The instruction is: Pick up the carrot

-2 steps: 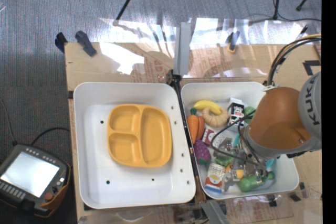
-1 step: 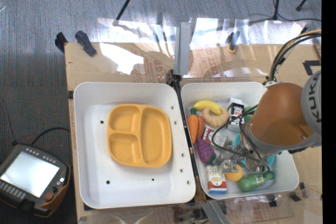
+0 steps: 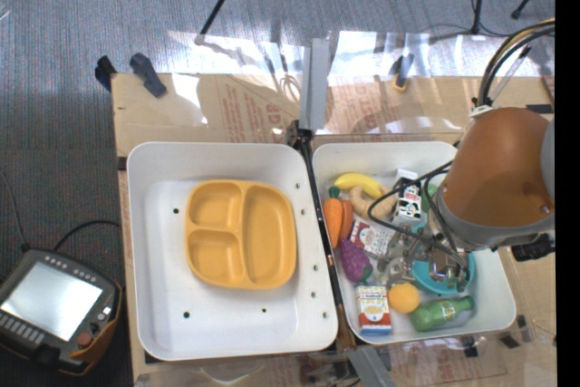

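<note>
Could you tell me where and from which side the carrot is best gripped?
Probably across the orange middle of the carrot, coming straight down, closing across its width. It lies lengthwise along the right bin's left wall, with the banana and purple vegetable crowding its ends.

Carrot hemmed by banana, eggplant, bin wall

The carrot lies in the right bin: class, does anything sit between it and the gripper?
Yes. The carrot lies at the right bin's left wall. The gripper hangs further right in that bin. Between them lie a red-and-white packet and a purple toy; a banana lies behind.
</note>
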